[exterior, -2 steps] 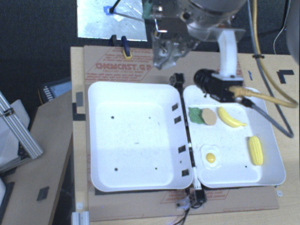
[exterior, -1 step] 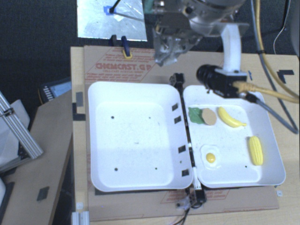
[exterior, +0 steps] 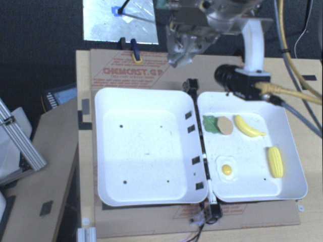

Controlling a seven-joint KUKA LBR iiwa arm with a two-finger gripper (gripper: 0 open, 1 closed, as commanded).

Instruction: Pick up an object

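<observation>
Two shallow white bins sit side by side on a worktop (exterior: 83, 92). The right bin (exterior: 290, 185) holds a banana (exterior: 248, 126) at 12 o'clock, a green and tan piece (exterior: 218, 125) at 10, a corn cob (exterior: 275, 161) at 3, and a fried egg (exterior: 226, 168) at 7. The hand (exterior: 182, 49) hangs above the left bin (exterior: 141, 145), beyond its 12 o'clock edge, gripping nothing; I cannot tell how its fingers are set.

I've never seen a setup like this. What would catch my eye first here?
Probably the bright toy food in the right bin: a banana, a corn cob, a fried egg and a green leaf with a tan disc overlapping it. Next, the big grey arm at the top, its pincer hanging above the bench behind the two bins.
</observation>
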